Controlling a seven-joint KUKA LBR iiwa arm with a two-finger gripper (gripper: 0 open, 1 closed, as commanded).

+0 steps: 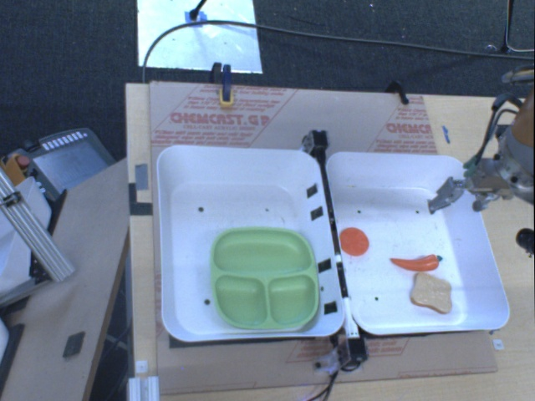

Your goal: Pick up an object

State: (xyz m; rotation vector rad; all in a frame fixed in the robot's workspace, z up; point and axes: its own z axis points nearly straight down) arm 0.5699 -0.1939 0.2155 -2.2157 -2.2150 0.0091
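Three small objects lie in the right bin (pixel 468 224). An orange round slice (pixel 354 241) rests near the bin's left wall. To its right lies a red chili pepper (pixel 415 263), and a tan bread-like piece (pixel 431 293) sits just below the pepper. My gripper (pixel 457 203) hovers over the bin's upper right part, above and to the right of the pepper and apart from all three objects. Its fingers (pixel 443 195) stand open with nothing between them.
A green divided plate (pixel 266 276) lies in the left bin (pixel 192 190). A black-clipped ridge (pixel 326 224) separates the two bins. Cardboard (pixel 251 115) lies under both bins. A grey device (pixel 67 161) and metal rail (pixel 33 232) sit at the left.
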